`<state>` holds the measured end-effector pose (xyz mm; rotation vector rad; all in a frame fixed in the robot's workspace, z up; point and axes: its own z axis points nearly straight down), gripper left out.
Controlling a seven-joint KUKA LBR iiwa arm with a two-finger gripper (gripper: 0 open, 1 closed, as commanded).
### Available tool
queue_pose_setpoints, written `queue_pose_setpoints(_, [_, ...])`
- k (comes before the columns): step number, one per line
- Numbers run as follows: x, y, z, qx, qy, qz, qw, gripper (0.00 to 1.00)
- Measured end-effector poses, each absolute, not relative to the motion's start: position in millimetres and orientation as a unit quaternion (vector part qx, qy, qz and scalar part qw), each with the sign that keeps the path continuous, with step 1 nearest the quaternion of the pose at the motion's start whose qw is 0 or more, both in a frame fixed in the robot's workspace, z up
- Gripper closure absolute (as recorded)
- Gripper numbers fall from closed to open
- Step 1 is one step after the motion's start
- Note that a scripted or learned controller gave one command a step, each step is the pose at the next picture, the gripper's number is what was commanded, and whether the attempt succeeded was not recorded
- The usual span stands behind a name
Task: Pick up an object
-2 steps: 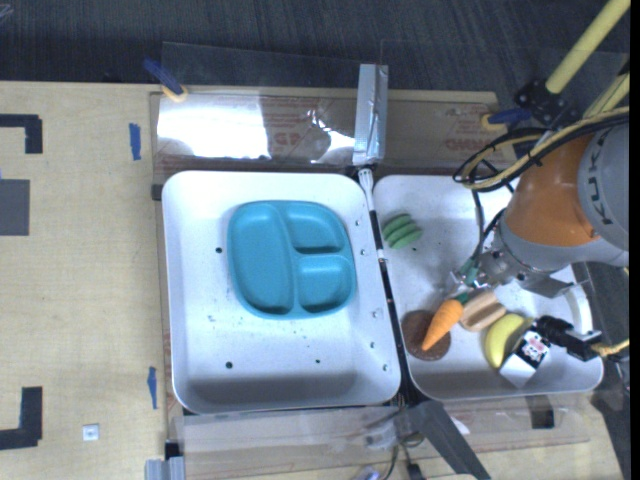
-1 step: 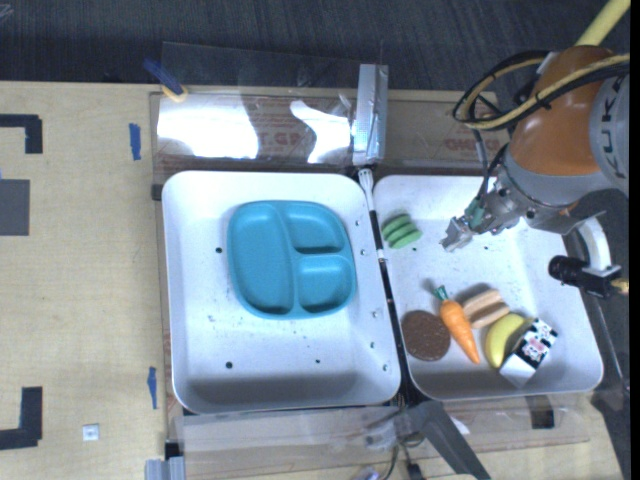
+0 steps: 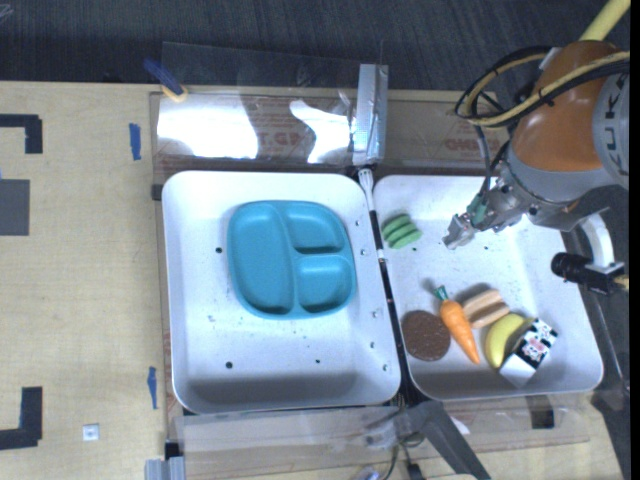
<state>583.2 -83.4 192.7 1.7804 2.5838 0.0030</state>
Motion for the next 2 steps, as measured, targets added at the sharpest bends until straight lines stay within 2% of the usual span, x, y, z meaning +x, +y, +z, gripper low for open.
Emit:
queue_pose_setpoints(1, [583.0,-83,192,0.567,0.823,0.0006,0.001,0.0])
queue_pose_setpoints(2, [512.3,-108,163,0.592,0.806,-0.0015,-0.002,0.0])
